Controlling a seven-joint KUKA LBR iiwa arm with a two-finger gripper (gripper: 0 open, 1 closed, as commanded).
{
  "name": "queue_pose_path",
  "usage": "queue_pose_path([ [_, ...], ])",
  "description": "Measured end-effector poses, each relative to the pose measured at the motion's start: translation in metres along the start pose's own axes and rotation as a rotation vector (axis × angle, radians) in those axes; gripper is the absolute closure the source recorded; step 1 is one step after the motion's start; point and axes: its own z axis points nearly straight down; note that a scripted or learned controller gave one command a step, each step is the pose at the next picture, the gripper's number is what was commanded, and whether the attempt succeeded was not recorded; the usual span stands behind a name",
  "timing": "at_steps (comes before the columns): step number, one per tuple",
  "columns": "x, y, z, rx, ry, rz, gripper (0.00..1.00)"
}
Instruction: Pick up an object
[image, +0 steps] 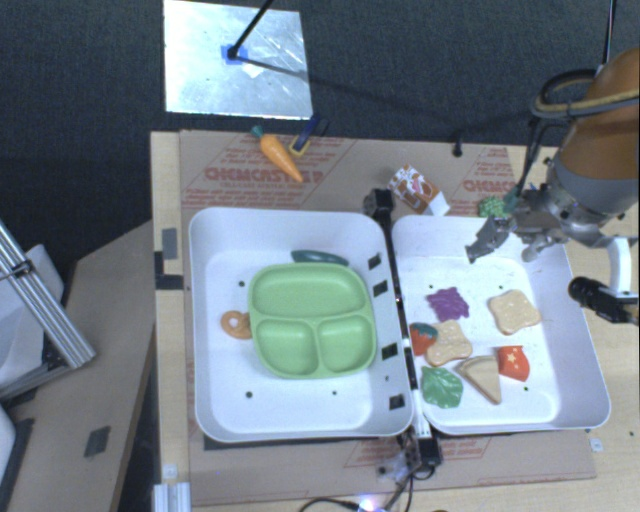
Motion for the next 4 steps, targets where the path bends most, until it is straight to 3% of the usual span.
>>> queue_pose_path([
  [1,0.0,0.002,-0.004,-0.008,-0.001,-0.001,0.0],
  [3,0.009,0.006,0.083,-0.005,-0.001,0.0,0.0],
  [4,0.011,0.001,0.145,-0.002,0.0,0.001,0.0],
])
